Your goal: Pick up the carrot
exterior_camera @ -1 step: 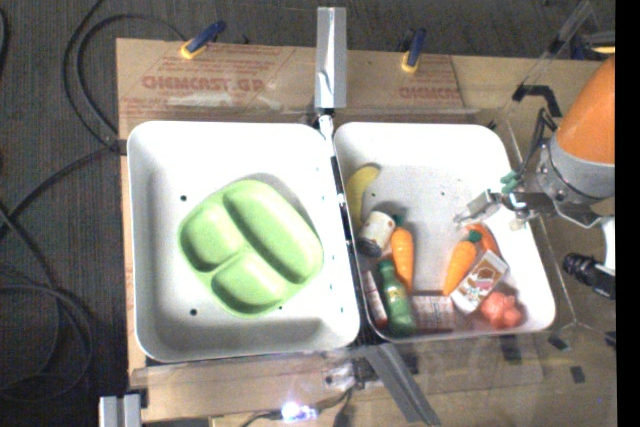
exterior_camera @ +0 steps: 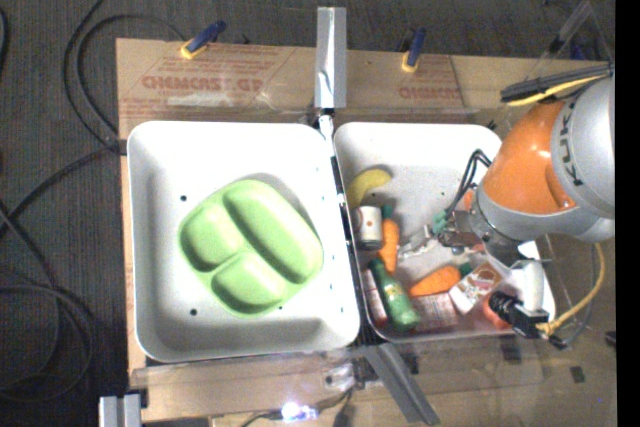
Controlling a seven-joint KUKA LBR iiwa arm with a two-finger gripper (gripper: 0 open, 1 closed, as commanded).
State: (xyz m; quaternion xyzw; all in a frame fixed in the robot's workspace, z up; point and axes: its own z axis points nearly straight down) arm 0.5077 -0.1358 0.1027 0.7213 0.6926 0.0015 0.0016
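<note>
The carrot (exterior_camera: 434, 283) is orange with a green tip at its right end. It lies near the front of the right bin (exterior_camera: 420, 147), tilted slightly. My gripper (exterior_camera: 443, 233) hangs over the middle of that bin, just above and behind the carrot. The grey arm with its orange band (exterior_camera: 528, 171) reaches in from the right. Nothing is visibly held.
A second orange piece (exterior_camera: 390, 242) lies left of the gripper, next to a small can (exterior_camera: 370, 224) and a banana (exterior_camera: 369, 183). A green bottle (exterior_camera: 396, 299) and a red-and-white packet (exterior_camera: 478, 287) flank the carrot. The left bin holds a green divided plate (exterior_camera: 252, 245).
</note>
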